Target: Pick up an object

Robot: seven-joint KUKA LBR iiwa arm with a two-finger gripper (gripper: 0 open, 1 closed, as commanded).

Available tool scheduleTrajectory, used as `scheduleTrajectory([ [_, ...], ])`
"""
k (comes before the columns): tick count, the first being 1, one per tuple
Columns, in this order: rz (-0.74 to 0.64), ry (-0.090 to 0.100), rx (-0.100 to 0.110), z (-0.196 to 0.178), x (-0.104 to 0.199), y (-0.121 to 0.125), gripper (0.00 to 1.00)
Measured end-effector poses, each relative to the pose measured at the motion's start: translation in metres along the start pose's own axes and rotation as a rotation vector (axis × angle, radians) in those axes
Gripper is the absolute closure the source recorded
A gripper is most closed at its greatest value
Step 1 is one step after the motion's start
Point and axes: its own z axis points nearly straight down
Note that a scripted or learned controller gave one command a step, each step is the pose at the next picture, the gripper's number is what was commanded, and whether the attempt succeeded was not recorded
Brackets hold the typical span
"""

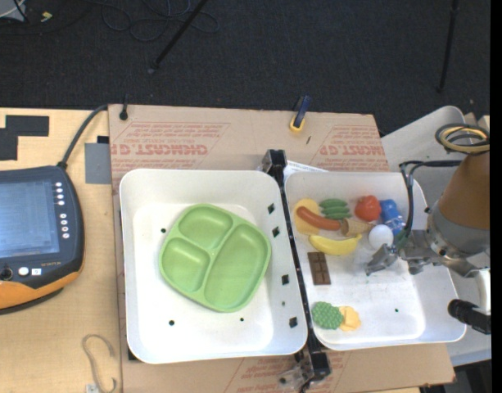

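Camera view, from above the desk. Left bin: one green divided plate. Right bin: banana, hot dog, green pepper, tomato, blue item, white ball, brown bar, corn piece. Pincer: low in the right bin just below the ball, nothing seen between its fingers; open or closed, cannot tell. Step judged: approach, grasp not yet made. Next move calls for centring over one item and closing on it.
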Motion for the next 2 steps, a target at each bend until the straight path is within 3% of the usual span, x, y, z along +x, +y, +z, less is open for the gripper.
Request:
scheduleTrajectory([
  [1,0.001,-0.002,-0.003,0.045,0.002,0.001,0.00],
  [2,0.004,0.000,-0.001,0.034,0.000,0.001,1.00],
])
